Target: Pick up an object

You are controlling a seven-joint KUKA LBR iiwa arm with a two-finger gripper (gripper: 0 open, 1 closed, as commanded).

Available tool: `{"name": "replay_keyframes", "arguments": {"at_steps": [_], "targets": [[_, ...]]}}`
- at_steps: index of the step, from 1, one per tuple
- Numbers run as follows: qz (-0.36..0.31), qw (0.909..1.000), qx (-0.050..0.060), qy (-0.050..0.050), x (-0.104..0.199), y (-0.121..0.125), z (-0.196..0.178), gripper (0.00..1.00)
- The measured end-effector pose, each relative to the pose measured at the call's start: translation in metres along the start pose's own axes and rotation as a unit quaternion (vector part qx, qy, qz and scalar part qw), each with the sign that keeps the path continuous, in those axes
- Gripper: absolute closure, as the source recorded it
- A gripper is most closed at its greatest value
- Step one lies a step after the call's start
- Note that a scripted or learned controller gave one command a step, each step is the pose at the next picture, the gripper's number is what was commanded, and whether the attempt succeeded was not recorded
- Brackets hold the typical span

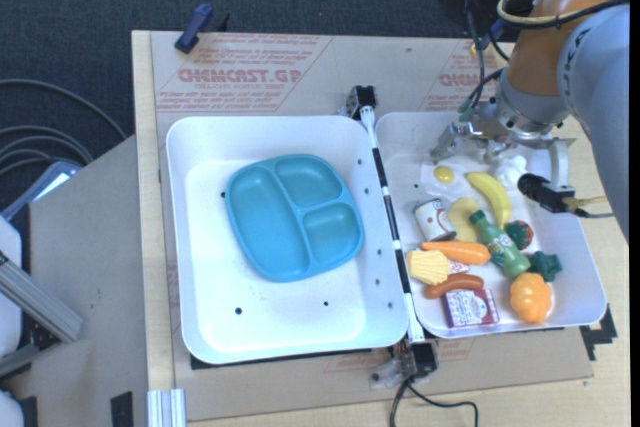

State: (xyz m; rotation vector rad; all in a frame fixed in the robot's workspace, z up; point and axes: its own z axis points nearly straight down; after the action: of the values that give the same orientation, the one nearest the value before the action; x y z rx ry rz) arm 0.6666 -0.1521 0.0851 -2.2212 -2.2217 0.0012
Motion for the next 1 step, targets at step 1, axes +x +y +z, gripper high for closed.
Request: {"name": "replay_keyframes", "arguments": {"at_steps": [1], "targets": [[0.0, 1.0, 0.0, 0.0, 0.003, 0.0, 0.0, 0.0]]}}
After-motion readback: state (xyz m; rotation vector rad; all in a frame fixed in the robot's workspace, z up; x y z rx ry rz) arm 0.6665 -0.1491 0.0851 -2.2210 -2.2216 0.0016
